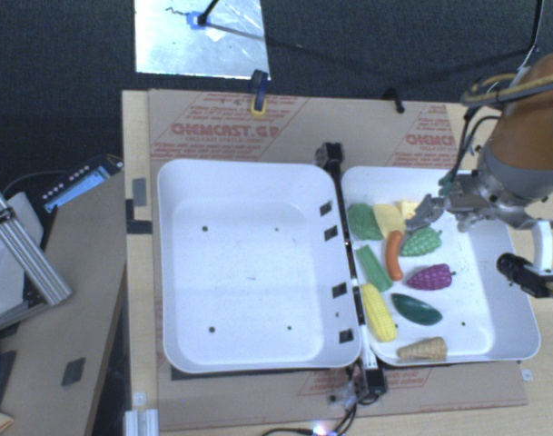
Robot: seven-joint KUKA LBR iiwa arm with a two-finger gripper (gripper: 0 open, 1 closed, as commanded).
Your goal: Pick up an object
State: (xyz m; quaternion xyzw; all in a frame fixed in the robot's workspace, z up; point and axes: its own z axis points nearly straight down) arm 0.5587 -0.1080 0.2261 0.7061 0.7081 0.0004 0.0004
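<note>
The right bin (517, 334) crowds toys leftward; the pincer (428, 214), grip state untellable, hovers over green toy (421, 241).

Arm: rounded grey segment (521, 175) topped by a broad orange band (538, 107). Black and yellow cables (494, 89) loop beside the band. Wrist end: pale metallic gripper (432, 212), angular. Black knob-like fitting (521, 273) projects from the lower side.

Toy veg (399, 271) all in right bin (521, 330), beside left bin (181, 184).
</note>
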